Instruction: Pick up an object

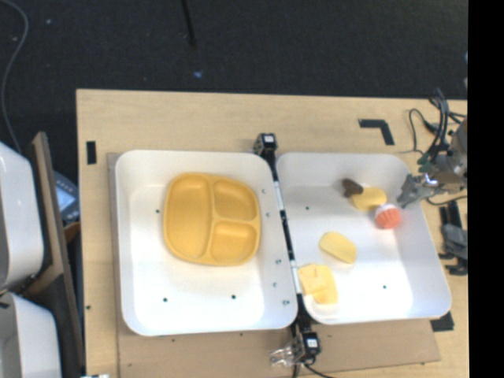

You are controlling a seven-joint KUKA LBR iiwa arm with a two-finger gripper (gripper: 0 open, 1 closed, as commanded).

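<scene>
Gripper at the right bin's far edge, red ball just beside it.

Our gripper hangs over the right bin; whether it is parted we cannot tell. The small red ball lies just left and nearer us, touching a yellow piece.

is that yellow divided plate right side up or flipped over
Right side up: the yellow divided plate in the left bin shows its three recessed compartments facing up.

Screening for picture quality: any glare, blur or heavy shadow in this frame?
Camera view: soft overall, small items fuzzy; the white bins are bright, near washed out, without hard glare; the gripper at the right edge is dim and blurred; the floor beyond the bench is dark.
</scene>
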